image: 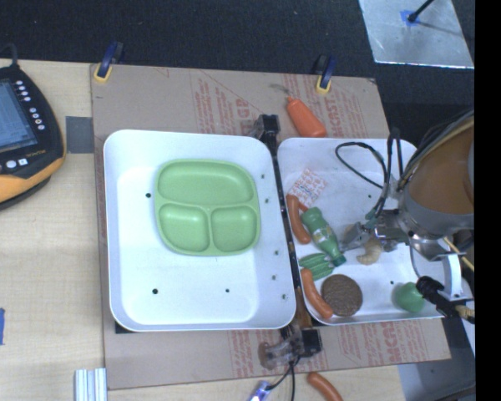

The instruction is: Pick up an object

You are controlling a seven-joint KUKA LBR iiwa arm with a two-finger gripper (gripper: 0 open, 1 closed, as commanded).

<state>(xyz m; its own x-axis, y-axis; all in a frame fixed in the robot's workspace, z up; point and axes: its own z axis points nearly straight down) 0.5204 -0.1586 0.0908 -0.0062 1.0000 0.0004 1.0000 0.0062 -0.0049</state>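
The right bin (351, 161) holds several small objects. A green bottle (321, 230) lies near its left wall beside an orange sausage (296, 217). Below them are a green pod-like piece (316, 263), a brown round disc (341, 295) and a second orange sausage (316, 296). A small green block (407, 297) sits at the bin's lower right. My gripper (363, 239) hangs low over the middle of this bin, just right of the bottle, with a small beige piece (369, 256) directly beneath it. The arm's grey wrist (434, 199) hides the bin's right side.
The left bin (134, 291) carries a green divided plate (207, 205). An orange carrot (305, 117) lies on the cardboard behind the right bin, and another orange piece (326, 384) lies in front. A black cable (359, 153) loops over the right bin. A teach pendant (12, 140) rests at far left.
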